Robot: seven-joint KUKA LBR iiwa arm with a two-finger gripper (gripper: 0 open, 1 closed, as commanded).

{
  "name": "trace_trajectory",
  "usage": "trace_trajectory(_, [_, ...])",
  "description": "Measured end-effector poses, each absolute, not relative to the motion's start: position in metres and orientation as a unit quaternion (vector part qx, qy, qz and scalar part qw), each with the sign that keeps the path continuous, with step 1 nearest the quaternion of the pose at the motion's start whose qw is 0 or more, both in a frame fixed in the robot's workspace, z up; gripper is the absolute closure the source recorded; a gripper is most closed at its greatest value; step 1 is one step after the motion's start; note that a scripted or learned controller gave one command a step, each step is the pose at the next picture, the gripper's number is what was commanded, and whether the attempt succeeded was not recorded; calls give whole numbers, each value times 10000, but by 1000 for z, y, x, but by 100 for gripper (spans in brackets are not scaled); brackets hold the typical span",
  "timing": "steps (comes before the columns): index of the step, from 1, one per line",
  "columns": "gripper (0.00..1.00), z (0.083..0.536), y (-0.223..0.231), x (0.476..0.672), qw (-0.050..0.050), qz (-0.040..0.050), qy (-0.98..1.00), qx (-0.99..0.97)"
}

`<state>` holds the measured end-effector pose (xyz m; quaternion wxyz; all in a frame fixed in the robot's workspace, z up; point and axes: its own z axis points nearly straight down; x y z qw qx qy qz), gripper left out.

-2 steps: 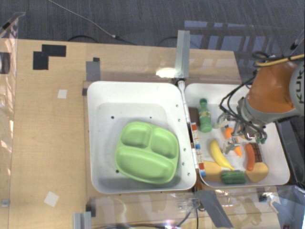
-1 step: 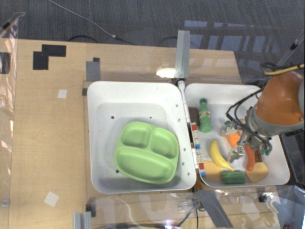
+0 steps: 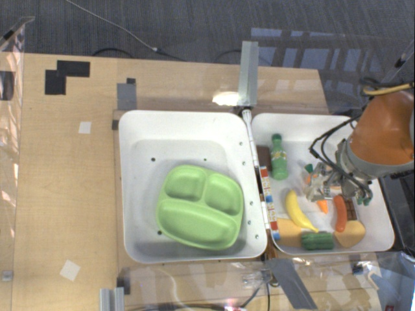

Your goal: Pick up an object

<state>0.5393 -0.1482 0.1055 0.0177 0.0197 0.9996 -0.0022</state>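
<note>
The banana [image 3: 299, 211] lies in the right bin [image 3: 388, 238] near its front edge, long axis slanting from back-left to front-right. The arm [image 3: 384, 135] reaches in from the right and the gripper [image 3: 325, 188] hangs just beside the banana. A carrot [image 3: 340, 213], a green bottle [image 3: 279, 156] and a dark green piece [image 3: 316, 240] crowd around. A green divided plate [image 3: 201, 206] lies in the left bin [image 3: 133, 173].

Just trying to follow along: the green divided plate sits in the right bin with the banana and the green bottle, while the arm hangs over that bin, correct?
Not quite. The camera view shows the green divided plate alone in the left bin. The banana and green bottle do lie in the right bin, and the arm does hang over that bin.
</note>
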Motion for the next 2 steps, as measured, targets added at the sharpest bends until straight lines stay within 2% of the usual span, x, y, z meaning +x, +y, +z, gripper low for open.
trace_trajectory(1, [0,105,-148,539,168,-20,9997,195])
trace_trajectory(2, [0,90,-144,552,69,-10,9996,259])
